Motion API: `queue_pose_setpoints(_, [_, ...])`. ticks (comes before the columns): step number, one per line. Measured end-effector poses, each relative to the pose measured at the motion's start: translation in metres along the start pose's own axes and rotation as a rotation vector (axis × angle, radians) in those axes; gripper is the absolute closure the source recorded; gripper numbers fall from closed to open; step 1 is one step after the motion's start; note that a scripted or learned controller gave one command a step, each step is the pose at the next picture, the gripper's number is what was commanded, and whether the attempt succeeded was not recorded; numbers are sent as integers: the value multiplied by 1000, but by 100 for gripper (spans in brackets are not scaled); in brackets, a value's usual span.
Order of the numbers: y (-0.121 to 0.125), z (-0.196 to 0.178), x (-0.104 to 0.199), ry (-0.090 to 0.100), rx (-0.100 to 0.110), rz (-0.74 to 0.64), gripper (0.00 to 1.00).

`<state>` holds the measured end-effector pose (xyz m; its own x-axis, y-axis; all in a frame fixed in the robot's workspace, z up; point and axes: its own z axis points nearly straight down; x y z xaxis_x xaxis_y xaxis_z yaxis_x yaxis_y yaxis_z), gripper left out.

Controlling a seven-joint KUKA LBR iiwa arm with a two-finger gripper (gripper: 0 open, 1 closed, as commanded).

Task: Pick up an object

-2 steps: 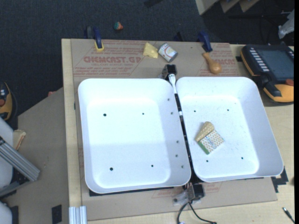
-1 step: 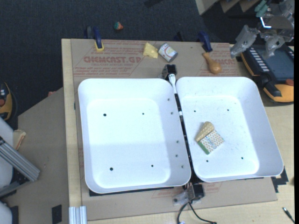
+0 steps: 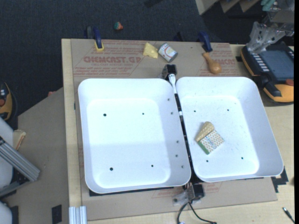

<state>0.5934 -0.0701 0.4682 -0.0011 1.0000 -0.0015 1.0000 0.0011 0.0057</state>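
Two shallow white bins on a brown board bench, seen from above at a slant.

A small flat green-and-white patterned packet (image 3: 210,141) lies in the right white bin (image 3: 261,125), near its middle — long axis diagonal, running lower left to upper right. A tan wedge-shaped piece (image 3: 204,130) touches its upper-left edge. Beyond the bins on the board: a yellow wedge (image 3: 150,51), a small white box (image 3: 167,52), and a wooden-handled tool (image 3: 212,63). The gripper's fingers — cannot tell.

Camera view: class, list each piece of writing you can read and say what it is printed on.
"CHEMCAST G P": red print on the brown paper-covered board behind the white bins.
More red print near the board's right end: partly covered, unreadable.
Small patterned packet in the right bin: too blurred.
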Motion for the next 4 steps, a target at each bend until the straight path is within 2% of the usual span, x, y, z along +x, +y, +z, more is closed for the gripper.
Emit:
queue_pose_setpoints(1, [21, 113, 76, 4, 17, -6, 100])
queue_pose_setpoints(2, [-16, 111, -90, -4, 9, 19, 100])
queue_pose_setpoints(3, [-80, 172, 18, 6, 16, -7, 100])
queue_pose_setpoints(4, [-92, 34, 59, 3, -13, -6, 100])
